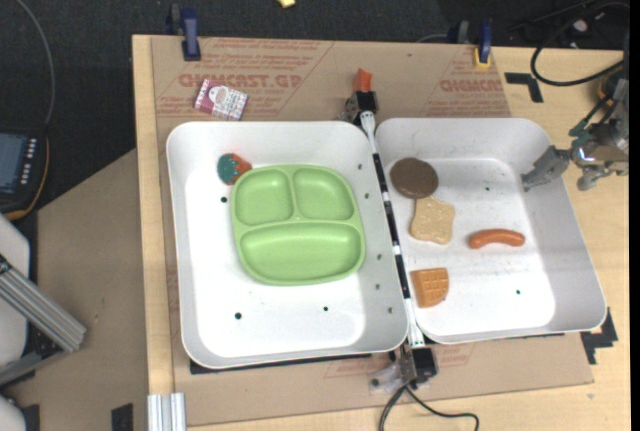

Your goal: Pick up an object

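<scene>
White right bin (pixel 560 314) holds sausage (pixel 497 239), toast (pixel 433 220), waffle (pixel 430 286) and patty (pixel 413 178) untouched, gripper (pixel 548 169) at its right edge, finger state unclear; nothing lifted.

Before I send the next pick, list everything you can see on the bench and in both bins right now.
Green three-compartment plastic plate: 1, left bin.
Small round teal and orange toy: 1, left bin, at the plate's upper left corner.
Brown round patty: 1, right bin, top left.
Tan toast slice: 1, right bin, below the patty.
Orange waffle square: 1, right bin, lower left.
Orange-red sausage: 1, right bin, centre.
Pink and white packet: 1, on the board above the left bin.
Shallow white bins: 2, side by side.
Grey gripper: 1, at the right bin's right rim.
</scene>
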